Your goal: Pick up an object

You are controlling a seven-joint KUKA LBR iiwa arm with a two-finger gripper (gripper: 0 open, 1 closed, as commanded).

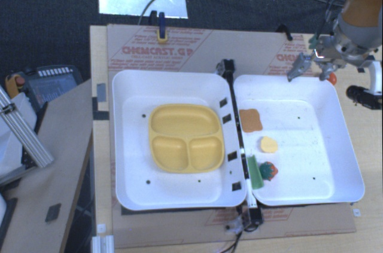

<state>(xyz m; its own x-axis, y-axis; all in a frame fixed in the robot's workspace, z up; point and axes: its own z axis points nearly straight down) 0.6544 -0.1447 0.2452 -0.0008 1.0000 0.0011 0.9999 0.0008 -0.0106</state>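
Hand: the hand (311,66) hangs over the far right corner of the right bin (311,186); spread or pressed together, I cannot tell; nothing seen in it.
Candidates: brown flat piece (251,120), yellow round piece (268,145), green and orange toy (263,171), all along the right bin's left side, near the divider (234,126).
Left bin (128,186): yellow divided plate (186,137).
Advice: choose the yellow round piece, apart from its neighbours; descend straight, centred, clear of the divider.
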